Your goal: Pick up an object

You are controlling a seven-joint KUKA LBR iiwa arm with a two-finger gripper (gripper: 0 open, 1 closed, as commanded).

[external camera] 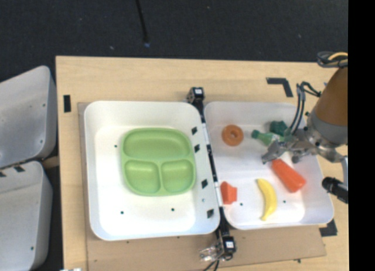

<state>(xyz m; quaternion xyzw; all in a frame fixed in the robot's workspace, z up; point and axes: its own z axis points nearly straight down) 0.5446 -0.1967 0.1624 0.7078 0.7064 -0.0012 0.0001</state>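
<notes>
Where the jaws (285, 150) hover, seemingly touching: orange carrot (288, 175) just below.

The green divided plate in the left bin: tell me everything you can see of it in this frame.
The green divided plate is a light-green, rounded-square tray that looks like matte plastic. Raised ridges split it into three compartments: one wide one along the far side and two smaller ones nearer the camera. It lies flat, right way up, roughly in the middle of the left white bin, touching only the bin floor. Nothing lies in its compartments.
</notes>
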